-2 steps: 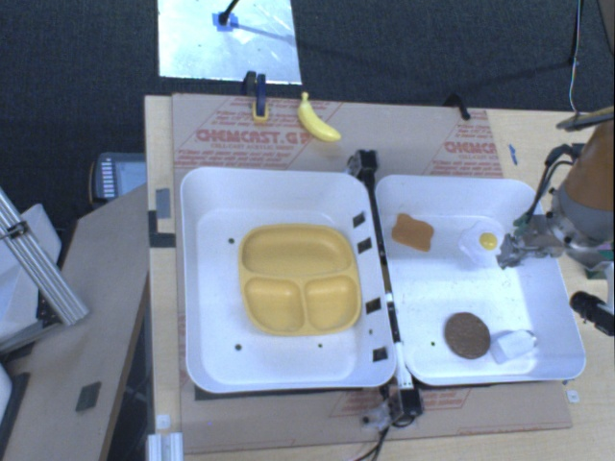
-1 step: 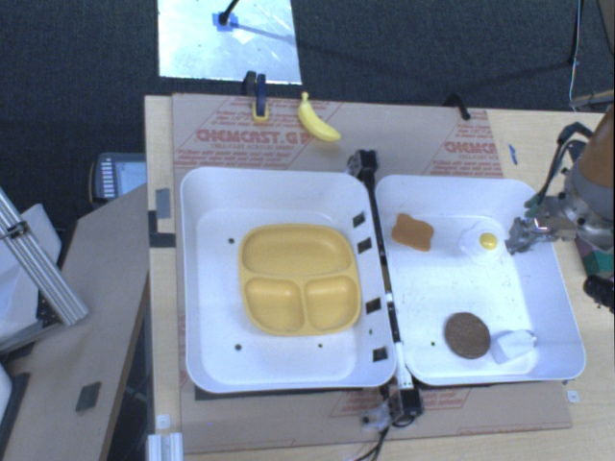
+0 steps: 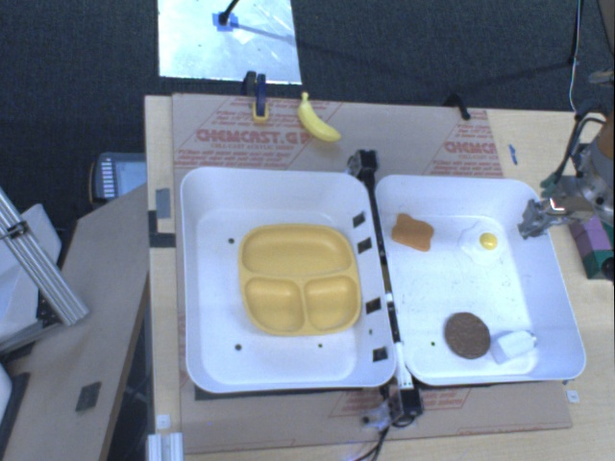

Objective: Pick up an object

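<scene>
Dark carpet surrounds my worktop point(image 3: 240, 137); at the frame's right edge the gripper point(image 3: 538, 217) hovers over the right bin point(image 3: 553, 286), jaws' state unclear to me.

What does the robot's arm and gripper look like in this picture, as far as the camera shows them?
At the frame's right edge, by the right bin, a small part of the arm shows. The gripper is grey metal with dark joints and blocky parts. Thin dark cables loop above it, and an orange-brown patch sits behind. Finer markings are too blurred to read.

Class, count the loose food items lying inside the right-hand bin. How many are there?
4: an orange-brown piece upper left, a fried egg upper middle, a brown round patty and a white piece at the lower right.
</scene>
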Tool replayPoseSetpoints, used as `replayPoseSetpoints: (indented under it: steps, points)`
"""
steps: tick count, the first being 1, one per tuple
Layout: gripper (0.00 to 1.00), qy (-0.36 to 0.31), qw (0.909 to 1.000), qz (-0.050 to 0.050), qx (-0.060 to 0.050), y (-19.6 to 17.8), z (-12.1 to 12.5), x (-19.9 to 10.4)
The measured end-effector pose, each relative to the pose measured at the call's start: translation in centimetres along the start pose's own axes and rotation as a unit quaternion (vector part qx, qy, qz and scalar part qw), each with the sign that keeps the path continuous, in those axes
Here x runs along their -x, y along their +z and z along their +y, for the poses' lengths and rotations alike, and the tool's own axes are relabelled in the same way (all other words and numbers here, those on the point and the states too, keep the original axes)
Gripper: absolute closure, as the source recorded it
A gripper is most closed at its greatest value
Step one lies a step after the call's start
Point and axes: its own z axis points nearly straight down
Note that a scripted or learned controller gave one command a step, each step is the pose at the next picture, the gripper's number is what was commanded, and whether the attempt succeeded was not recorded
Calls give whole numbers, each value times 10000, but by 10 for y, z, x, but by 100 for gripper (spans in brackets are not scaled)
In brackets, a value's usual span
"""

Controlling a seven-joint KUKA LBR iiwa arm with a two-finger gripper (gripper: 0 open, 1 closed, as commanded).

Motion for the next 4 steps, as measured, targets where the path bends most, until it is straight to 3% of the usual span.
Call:
replayPoseSetpoints:
  steps: [4]
  points:
    - [100,-26,10000,25,-15,-3,50,-218]
